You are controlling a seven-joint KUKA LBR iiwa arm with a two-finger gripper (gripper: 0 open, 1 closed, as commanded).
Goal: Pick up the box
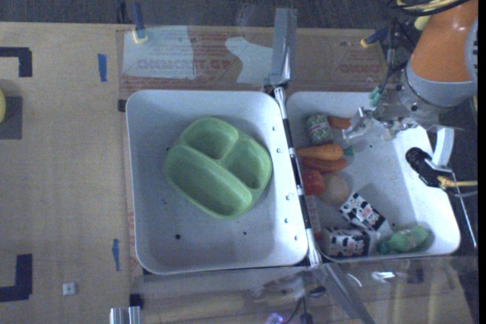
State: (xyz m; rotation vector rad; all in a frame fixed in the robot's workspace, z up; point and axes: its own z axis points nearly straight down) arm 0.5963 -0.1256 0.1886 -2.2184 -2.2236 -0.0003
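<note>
Above the right-hand bin [448, 231], the KUKA arm's gripper [370, 124] hung over the upper half of the tray, its fingers too blurred against the white floor to tell whether they were spread or closed; nothing could be seen between them. The task's box, a small black-and-white cow-print carton [361, 212], lay untouched on the bin floor, well apart from the gripper and toward the near edge, with a second carton of the same pattern [348, 243] just below it. A carrot [322, 152], a can [318, 128], a tomato [312, 181] and a green toy [405, 240] shared the bin. Next door, a green divided plate [218, 165] sat in the left bin [144, 186]. By this evidence the pick had yet to begin: approach, descent, grasp and lift all remained.
</note>
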